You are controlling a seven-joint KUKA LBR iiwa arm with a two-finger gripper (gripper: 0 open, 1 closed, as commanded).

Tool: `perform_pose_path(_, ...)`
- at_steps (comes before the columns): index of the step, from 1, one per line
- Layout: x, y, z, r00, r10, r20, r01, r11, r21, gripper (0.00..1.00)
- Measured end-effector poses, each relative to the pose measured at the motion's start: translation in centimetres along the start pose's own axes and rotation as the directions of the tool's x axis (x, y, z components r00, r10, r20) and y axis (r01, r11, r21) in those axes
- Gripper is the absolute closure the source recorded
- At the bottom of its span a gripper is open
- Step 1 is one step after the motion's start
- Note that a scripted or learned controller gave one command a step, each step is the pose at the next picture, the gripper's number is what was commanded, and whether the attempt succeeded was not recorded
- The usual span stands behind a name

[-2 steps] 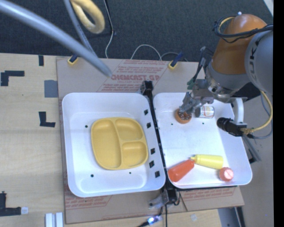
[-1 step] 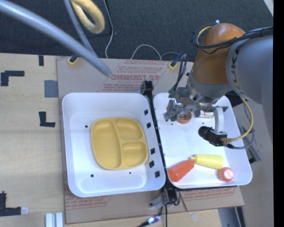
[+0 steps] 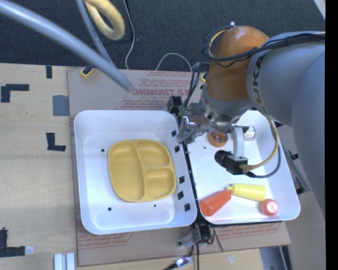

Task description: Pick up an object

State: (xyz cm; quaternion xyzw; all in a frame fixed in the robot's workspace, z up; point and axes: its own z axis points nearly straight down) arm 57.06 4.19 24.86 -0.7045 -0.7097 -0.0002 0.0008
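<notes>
My gripper (image 3: pixel 215 132) hangs low over the far part of the right bin (image 3: pixel 282 174), under the orange wrist band. A small round brown object (image 3: pixel 217 138) shows just beneath it, partly hidden by the wrist. A small silvery item (image 3: pixel 248 133) lies to its right. Near the bin's front lie an orange-red carrot-shaped object (image 3: pixel 215 202), a yellow squeeze bottle (image 3: pixel 247 191) and a small pink-red piece (image 3: pixel 269 207).
The left bin (image 3: pixel 90 174) holds a yellow divided plate (image 3: pixel 141 170). A black clip-lined divider (image 3: pixel 186 174) runs between the bins. A grey pole (image 3: pixel 68 37) and yellow loop (image 3: pixel 105 16) cross the upper left. The arm covers the upper right.
</notes>
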Motion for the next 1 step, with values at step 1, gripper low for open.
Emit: perform_pose_path(1,5.68,0.01,0.87,1.0,0.0,0.001,0.0,1.0,0.002,1.0)
